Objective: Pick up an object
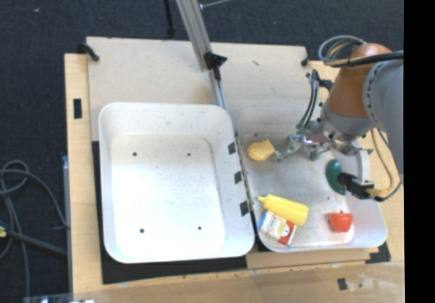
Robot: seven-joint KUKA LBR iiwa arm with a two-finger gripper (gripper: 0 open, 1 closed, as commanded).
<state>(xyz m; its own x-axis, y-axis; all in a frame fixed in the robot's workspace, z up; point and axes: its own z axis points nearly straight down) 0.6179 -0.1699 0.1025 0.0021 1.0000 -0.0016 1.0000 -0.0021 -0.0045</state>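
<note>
- Nearest me in the right bin (370, 230): a small printed carton (277, 228), boxy with red and white on it, lying at about 7 o'clock in that bin, touching a smooth yellow bottle-shaped thing (285, 207) that lies on its side just above it.
- At 5 o'clock there's a little red chunky object (340, 221), glossy like plastic.
- Farther up, a dark green rounded piece (333, 172) sits right beside the arm's hardware.
- A pale yellow lumpy blob (260, 151), matte and soft-edged, is at 10 o'clock near the dividing rim.
- The gripper (292, 147) is just right of that blob; from my feed I can't tell its finger state.
- The left bin (115, 125) is smooth white plastic with rounded corners.
</note>
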